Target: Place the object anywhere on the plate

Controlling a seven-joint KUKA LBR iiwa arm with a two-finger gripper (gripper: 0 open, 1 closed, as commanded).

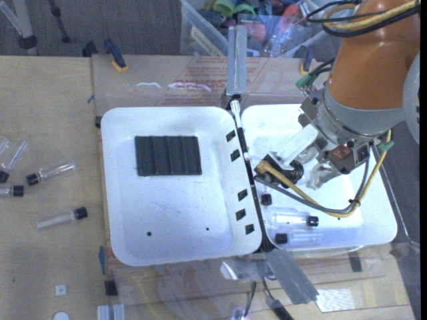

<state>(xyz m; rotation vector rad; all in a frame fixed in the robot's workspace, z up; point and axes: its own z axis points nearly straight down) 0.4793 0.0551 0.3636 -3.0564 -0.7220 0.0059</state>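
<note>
A dark ribbed rectangular plate (168, 155) lies flat in the upper part of the left bin (127, 239). In the right bin (380, 225), a clear tube with a black cap (293, 217) lies near the front wall, with another small black-capped piece (280, 239) just in front of it. My gripper (319, 173) hangs low over the middle of the right bin, above and slightly right of the tube, under the grey and orange wrist. Yellow and black cables loop around it and hide much of it. I see nothing clearly held in it.
A divider with black clips (241, 179) separates the bins. Several loose clear tubes (53, 173) lie on the wooden bench to the left. A clear tub of colourful toys (267, 5) stands behind the bins.
</note>
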